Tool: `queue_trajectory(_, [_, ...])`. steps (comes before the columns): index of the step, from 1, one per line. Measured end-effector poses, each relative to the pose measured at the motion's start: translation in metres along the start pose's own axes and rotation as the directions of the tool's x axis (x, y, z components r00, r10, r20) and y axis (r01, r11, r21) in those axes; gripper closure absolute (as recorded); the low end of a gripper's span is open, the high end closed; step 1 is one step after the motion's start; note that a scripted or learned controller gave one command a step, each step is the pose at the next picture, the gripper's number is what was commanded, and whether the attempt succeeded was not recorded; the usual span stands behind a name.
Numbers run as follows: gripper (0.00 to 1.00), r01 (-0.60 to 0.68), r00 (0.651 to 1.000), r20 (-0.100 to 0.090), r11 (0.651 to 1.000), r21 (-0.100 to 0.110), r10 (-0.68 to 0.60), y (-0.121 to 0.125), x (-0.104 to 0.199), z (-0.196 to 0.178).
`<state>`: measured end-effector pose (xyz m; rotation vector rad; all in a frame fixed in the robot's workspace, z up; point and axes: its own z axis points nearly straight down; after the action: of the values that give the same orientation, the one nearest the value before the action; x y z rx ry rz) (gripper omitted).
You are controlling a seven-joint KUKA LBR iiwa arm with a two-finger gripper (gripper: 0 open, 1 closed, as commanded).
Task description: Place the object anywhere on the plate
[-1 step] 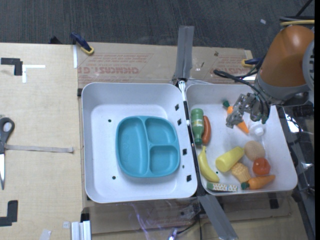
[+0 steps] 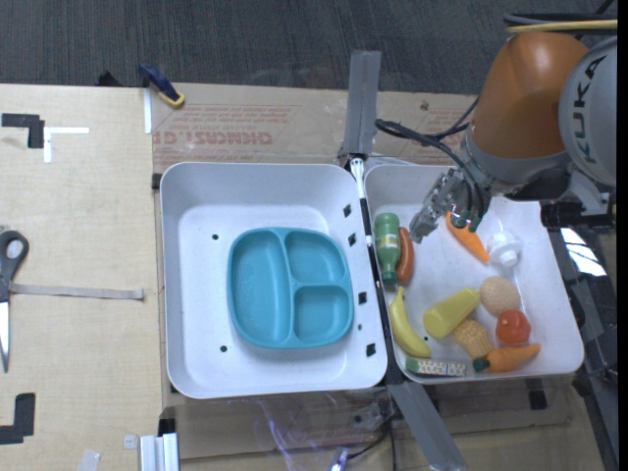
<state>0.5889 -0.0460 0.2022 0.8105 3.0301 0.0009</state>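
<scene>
Where the tool (image 2: pixel 446 214) hangs, tapered carrot (image 2: pixel 469 238), smooth sectioned plate (image 2: pixel 291 288)

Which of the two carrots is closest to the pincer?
The upper carrot, lying at a slant right beside the pincer near the right bin's far wall. The other carrot lies at the bin's near edge, below the tomato.

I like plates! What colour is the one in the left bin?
The plate is light blue, seen in the camera view.

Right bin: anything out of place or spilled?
Nothing stands out. The toy food sits loose inside the right bin, none over the rim. The blue plate lies flat in the left bin.
</scene>
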Motion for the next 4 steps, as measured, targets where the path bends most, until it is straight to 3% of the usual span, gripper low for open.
queue_trajectory(1, [1.00,-0.099,0.995,-0.002,0.995,0.001,0.099,0.052,0.051,-0.020])
queue_trajectory(2, [1.00,-0.470,0.882,-0.003,0.882,0.005,0.470,0.062,0.134,-0.013])
queue_trajectory(3, [1.00,-0.503,0.865,-0.001,0.865,0.003,0.503,0.114,0.157,-0.065])
queue_trajectory(4, [0.00,-0.503,0.864,-0.001,0.864,0.003,0.503,0.114,0.156,-0.065])
